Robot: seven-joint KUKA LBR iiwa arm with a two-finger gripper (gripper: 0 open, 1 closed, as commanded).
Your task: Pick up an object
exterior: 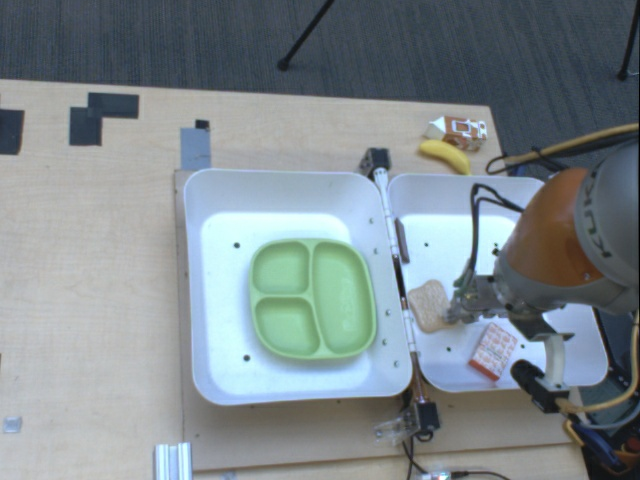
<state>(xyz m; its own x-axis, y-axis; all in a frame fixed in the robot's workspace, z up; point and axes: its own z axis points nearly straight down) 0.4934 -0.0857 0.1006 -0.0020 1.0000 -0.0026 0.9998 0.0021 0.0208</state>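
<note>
Camera view has the gripper [462,306] down in the lower right of the frame, right by the toast slice [429,305] in the right bin [440,223]. Looks like the reach-in step; can't tell its state, so next it needs a clean pinch and lift.

A tan bread slice [429,305] and a red-patterned packet [493,352] lie flat in the right bin [440,230].

Robot lab: wooden bench [90,268], two white bins [215,208], tripod leg [315,23].
</note>
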